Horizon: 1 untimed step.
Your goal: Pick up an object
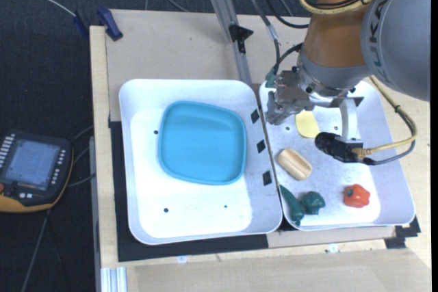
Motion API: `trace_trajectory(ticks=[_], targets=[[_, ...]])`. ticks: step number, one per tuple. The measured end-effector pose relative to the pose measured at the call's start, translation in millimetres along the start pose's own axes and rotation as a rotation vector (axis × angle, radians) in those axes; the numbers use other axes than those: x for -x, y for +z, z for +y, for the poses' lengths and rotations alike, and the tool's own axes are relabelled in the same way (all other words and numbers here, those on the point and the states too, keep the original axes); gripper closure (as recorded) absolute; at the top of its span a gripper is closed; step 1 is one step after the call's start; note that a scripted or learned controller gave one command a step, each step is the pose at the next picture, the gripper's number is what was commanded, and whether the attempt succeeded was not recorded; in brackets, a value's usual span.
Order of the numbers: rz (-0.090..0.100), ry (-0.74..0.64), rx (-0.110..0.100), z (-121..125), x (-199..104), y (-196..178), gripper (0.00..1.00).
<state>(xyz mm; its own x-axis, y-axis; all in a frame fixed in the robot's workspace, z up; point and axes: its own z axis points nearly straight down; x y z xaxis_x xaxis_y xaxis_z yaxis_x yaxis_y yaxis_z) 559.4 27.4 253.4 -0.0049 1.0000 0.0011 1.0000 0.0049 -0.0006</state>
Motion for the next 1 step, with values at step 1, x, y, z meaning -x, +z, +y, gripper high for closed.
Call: trace_trajectory(ticks=[1], targets=[[0.0, 0.0, 0.0, -1.2, -55.2, 13.9, 1.0]])
